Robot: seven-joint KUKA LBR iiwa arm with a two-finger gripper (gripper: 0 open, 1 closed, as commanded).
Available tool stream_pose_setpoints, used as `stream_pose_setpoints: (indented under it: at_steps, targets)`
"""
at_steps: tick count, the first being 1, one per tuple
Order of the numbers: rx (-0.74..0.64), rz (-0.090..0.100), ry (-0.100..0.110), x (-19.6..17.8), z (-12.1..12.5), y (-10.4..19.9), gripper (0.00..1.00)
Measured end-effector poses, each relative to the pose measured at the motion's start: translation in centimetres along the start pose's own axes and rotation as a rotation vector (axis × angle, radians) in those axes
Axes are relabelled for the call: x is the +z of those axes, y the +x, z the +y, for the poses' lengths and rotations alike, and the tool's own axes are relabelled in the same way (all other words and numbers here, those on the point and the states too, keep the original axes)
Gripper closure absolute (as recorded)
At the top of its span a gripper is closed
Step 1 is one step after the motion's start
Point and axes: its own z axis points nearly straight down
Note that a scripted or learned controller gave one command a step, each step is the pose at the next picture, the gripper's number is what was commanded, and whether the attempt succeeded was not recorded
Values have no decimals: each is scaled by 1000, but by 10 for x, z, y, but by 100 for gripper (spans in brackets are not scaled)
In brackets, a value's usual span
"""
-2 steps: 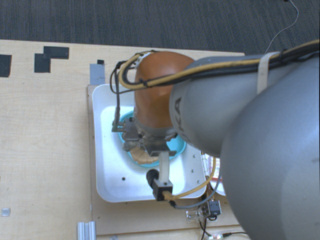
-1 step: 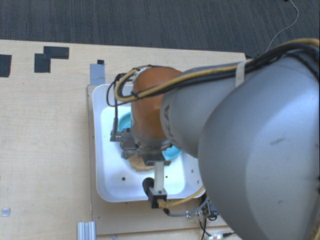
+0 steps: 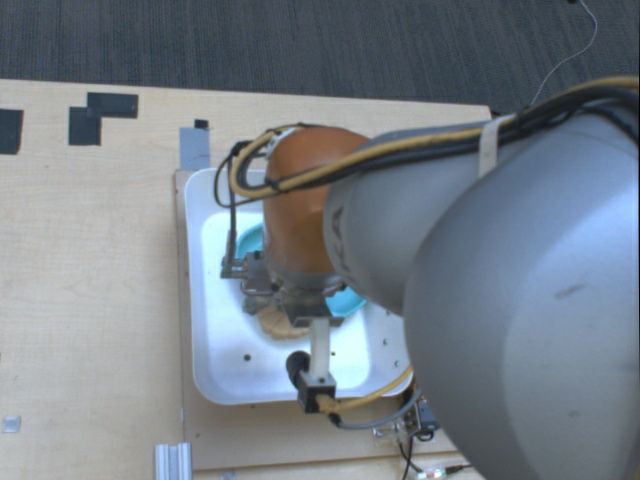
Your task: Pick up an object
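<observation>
Gripper (image 3: 285, 313) low over bin (image 3: 215, 368) centre, above tan object (image 3: 275, 325); claw state hidden, can't tell. Descend straight, centre before closing.

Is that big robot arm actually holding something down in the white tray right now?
It cannot be told. The arm's orange band and wrist hang over the white bin and cover the gripper. A tan object and something turquoise peek out beneath, but no grasp is visible.

No writing, labels or numbers can be read anywhere; the black tape patches (image 3: 100, 116) at the upper left of the surface (image 3: 90, 298) are blank.
</observation>
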Motion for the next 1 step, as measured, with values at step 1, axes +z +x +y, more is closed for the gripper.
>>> stream_pose_setpoints:
  at_steps: [1]
  targets:
    - [-3, 1, -1, -10, 1, 1, 100]
